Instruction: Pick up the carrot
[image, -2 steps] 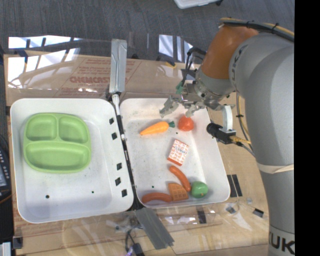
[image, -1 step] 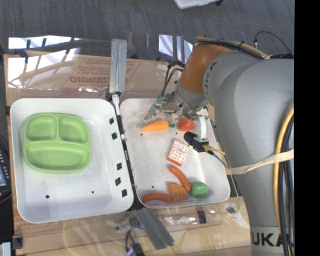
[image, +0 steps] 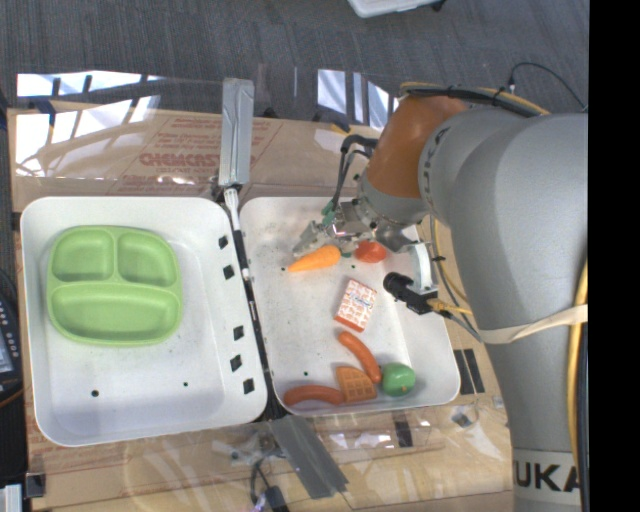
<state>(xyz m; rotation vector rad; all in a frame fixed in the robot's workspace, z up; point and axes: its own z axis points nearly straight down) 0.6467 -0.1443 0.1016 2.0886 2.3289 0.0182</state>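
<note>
A robotics lab: an industrial arm (image: 500, 220) over taped-down cardboard (image: 170, 150), white bins (image: 60, 400) and toy food (image: 355, 305).

You see a green divided plate (image: 113, 285) in the left bin (image: 60, 410); the right bin (image: 290, 330) holds 2 sausages (image: 359, 356), a waffle (image: 355, 384), a lime (image: 398, 379), a small carton (image: 356, 305), a tomato (image: 371, 252).

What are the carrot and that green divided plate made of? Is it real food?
The carrot looks like a toy, probably moulded plastic: even orange, smooth, with no leaves or blemishes. The green divided plate in the left bin also looks like plastic: one flat matte colour, with soft rounded compartment rims. I can't confirm either from sight alone.
</note>
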